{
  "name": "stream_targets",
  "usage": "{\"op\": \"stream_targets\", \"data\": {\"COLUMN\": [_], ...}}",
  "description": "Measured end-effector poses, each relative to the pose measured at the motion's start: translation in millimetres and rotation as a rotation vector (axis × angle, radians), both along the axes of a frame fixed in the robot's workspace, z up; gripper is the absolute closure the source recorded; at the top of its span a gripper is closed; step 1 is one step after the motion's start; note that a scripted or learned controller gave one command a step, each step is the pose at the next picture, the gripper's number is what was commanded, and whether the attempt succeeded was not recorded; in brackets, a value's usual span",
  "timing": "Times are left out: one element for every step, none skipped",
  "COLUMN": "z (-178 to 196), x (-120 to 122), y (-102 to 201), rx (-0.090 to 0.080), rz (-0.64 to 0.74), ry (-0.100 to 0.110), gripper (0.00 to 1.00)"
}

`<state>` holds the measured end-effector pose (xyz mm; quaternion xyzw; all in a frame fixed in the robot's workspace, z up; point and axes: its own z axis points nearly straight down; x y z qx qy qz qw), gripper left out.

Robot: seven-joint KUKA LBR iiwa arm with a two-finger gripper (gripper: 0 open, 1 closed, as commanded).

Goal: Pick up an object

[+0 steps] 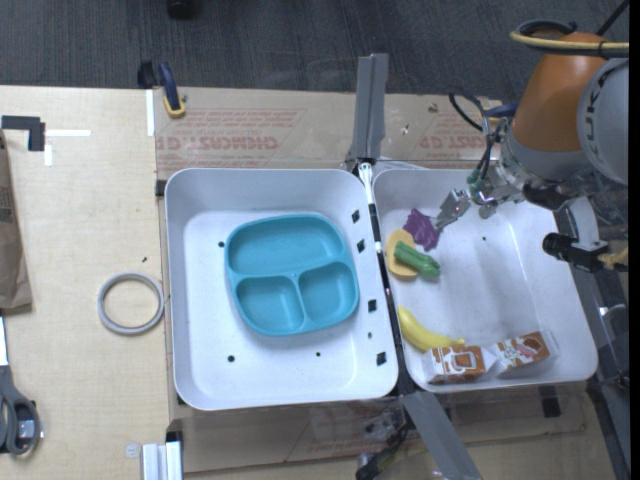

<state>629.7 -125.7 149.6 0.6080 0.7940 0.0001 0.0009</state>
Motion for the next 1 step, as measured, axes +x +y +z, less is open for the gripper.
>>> {"op": "stream_targets", "data": {"z": [42.9], "x": [29.9], "y": [42.3], "rx": [-0.001], "rz": [0.267], "ry": [-0.001], "gripper": [0.00]}}
